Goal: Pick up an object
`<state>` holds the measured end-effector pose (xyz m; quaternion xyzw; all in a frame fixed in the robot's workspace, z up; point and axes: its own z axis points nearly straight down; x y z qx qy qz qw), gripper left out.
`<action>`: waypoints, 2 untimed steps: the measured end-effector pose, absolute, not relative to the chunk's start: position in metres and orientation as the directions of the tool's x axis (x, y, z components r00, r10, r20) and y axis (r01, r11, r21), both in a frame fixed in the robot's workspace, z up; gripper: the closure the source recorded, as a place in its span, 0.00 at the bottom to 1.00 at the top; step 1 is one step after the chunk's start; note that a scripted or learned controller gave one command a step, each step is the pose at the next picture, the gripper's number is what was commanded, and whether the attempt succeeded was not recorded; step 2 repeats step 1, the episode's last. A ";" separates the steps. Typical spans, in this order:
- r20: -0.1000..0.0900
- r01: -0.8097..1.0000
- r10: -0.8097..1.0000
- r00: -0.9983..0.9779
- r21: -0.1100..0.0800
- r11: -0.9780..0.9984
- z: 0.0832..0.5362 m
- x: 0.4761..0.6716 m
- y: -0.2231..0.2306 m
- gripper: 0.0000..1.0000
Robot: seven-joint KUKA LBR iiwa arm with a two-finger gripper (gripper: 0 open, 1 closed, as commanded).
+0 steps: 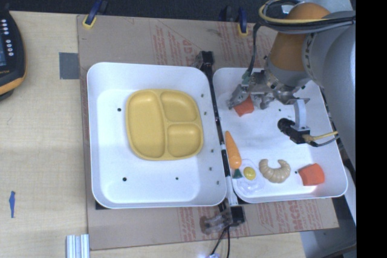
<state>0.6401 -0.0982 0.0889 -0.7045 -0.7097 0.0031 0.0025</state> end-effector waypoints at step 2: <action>-0.002 1.000 1.000 -0.007 -0.005 0.007 0.103 0.641 -0.100 1.00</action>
